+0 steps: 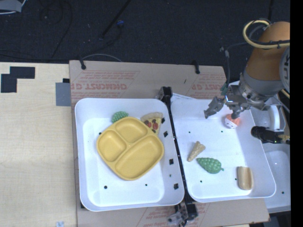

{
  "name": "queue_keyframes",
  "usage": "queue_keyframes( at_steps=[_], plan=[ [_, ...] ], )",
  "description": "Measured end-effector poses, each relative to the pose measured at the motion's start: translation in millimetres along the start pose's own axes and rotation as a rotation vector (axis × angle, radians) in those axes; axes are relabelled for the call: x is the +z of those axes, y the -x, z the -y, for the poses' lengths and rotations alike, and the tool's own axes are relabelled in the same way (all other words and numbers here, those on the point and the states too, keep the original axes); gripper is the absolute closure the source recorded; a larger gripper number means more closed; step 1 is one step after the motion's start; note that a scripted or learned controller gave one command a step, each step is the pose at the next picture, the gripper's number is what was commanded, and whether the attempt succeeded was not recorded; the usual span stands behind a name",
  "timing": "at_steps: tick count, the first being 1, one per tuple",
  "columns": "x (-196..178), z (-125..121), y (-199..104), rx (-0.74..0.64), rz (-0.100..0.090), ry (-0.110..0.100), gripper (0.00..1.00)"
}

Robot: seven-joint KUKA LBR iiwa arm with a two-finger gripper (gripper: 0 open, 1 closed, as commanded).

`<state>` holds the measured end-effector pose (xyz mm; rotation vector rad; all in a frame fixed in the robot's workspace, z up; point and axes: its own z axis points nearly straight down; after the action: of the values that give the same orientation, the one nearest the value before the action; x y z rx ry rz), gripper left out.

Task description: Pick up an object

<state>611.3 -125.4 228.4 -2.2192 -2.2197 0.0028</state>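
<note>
Tool (226,109), fingers spread and holding nothing, hangs over the right bin's (265,186) far corner, just beside a small orange-and-white object (231,122) too blurred to identify. Yellow plate (130,147) partly hides the pizza slice (153,120).

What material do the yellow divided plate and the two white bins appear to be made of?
The yellow divided plate looks like moulded plastic with a smooth, matte finish: uniform colour and rounded compartment walls. The left bin and the right bin also seem to be thin plastic, slightly glossy, with soft rounded rims, though coated metal cannot be excluded.
</note>
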Motion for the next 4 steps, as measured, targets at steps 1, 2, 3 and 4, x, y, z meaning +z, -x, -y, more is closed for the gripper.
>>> queue_keyframes(
  at_steps=[1, 2, 3, 4],
  plan=[
    [51, 11, -2, 0.0, -0.001, -0.005, 0.0],
    [102, 22, -4, 0.001, -0.001, -0.005, 0.0],
    [143, 22, -4, 0.001, 0.0, -0.001, 0.0],
    [131, 22, -4, 0.004, 0.0, -0.001, 1.0]
  ],
)
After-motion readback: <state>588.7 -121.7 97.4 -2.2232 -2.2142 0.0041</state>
